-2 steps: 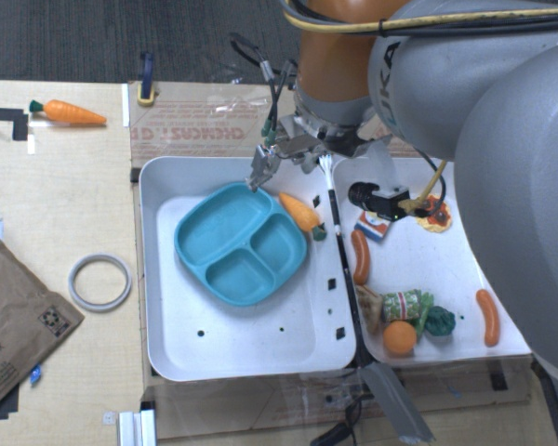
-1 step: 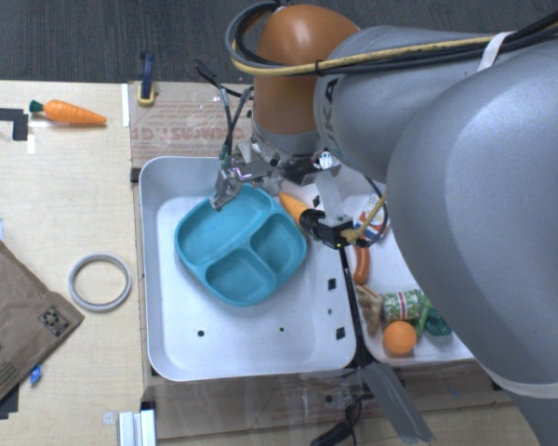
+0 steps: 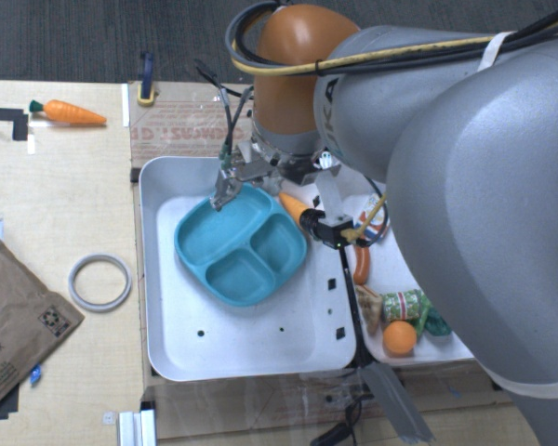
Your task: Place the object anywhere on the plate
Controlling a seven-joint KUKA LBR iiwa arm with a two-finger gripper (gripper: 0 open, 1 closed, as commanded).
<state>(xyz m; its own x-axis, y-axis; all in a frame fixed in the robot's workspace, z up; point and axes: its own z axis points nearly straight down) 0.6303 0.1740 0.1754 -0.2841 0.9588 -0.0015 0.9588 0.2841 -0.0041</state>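
One tool [image 3: 227, 186] is hanging at the far left rim of the blue plate [image 3: 242, 254], and you are seeing it from above, so whether it is wide, narrow or carrying anything cannot be told. Nothing is visibly sitting between its tips.

Likely step: bringing the object over the plate. You are wanting the tool centred over one of the three compartments, not the rim, before releasing low so nothing rolls off.

Probable object, a judgement only: the small carrot [image 3: 294, 208], lying just beside the plate's far right edge in the left bin [image 3: 251, 342], partly under the arm [image 3: 428, 128]. Its long axis is running diagonally, far-left to near-right; which end is the tip is unclear.

Outward: a sausage [image 3: 361, 264], an orange [image 3: 400, 337], then a ring [image 3: 99, 281] and another carrot [image 3: 70, 113] on the surface [image 3: 56, 193].
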